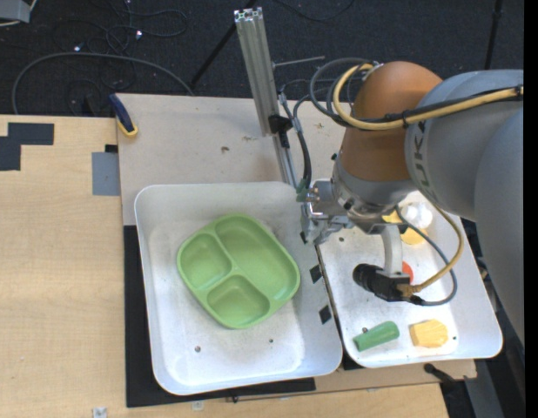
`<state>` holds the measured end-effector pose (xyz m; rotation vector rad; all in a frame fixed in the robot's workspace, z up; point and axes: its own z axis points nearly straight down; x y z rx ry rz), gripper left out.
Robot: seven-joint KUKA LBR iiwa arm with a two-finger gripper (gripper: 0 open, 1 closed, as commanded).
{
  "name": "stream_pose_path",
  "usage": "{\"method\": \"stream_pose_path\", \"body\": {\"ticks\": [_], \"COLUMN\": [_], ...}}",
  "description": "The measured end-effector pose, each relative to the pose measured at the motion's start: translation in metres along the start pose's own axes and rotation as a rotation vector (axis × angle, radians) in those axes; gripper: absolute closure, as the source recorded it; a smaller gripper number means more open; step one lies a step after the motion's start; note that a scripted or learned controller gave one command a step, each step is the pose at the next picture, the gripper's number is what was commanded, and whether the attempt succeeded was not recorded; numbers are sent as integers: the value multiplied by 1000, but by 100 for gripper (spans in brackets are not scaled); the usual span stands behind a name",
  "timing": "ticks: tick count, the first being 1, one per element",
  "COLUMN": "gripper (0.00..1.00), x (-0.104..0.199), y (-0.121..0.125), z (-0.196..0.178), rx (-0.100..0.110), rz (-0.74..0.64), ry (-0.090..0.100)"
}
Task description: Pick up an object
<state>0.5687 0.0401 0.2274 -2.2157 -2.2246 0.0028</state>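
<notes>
My gripper (315,223) hangs below the orange wrist, over the divide between the two white bins, near the upper left corner of the right bin (478,342). A green divided plate (238,270) lies in the middle of the left bin (164,338), just left of the gripper and apart from it. In the right bin, a green block (377,335) and a yellow piece (428,333) lie near the front edge. Another yellow piece (413,235) and a small red thing (407,271) peek out from under the arm. I see nothing held in the gripper.
The bulky grey arm covers much of the right bin's back half. An aluminium post (256,68) stands behind the bins. A wooden bench top (51,259) stretches to the left. Bare bin floor surrounds the green plate.
</notes>
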Motion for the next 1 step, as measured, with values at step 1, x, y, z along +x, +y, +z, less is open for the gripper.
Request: {"method": "stream_pose_path", "body": {"ticks": [1], "gripper": [100], "x": [50], "y": [22], "z": [9], "rx": [0], "rz": [-1], "ry": [1]}}
